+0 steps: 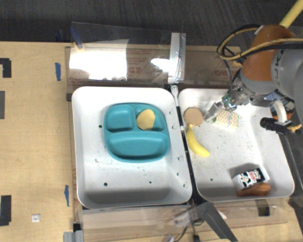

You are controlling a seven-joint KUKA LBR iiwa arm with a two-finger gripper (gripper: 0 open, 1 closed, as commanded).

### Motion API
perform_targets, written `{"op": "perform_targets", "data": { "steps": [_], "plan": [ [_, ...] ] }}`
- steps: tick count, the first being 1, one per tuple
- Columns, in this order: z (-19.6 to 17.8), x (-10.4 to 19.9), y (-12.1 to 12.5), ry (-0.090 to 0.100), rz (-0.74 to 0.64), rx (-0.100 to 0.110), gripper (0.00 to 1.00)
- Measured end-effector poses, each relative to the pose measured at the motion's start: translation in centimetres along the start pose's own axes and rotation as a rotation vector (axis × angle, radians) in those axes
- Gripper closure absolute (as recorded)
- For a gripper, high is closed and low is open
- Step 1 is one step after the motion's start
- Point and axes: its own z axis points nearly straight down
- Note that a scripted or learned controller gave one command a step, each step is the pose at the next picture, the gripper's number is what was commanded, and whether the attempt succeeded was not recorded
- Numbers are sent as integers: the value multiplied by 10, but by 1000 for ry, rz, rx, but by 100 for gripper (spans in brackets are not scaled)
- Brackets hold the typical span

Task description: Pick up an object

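Objects, right bin (272, 178): one round tan disc (194, 116) near the upper left corner; one curved yellow banana (197, 143) just below it; one pale speckled mesh-like piece (227, 119) beside the disc; one small printed carton (251, 177) touching a brown rounded item (254, 189) at the lower right. Gripper (212, 112) (metal, slim) hangs low between disc and speckled piece; whether the jaws are open or closed cannot be told. Left bin (86, 150): teal sectioned plastic tray (136, 145), smooth, holding a yellow lumpy ball (146, 119) in its upper right compartment.

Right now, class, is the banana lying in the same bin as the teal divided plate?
No. The banana lies in the right bin, while the teal divided plate sits in the left bin.
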Motion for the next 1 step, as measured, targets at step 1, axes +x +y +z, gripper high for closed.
{"op": "perform_targets", "data": {
  "steps": [1],
  "plan": [
    [0, -43, -16, 8, 123, -2, 0]
  ]
}}
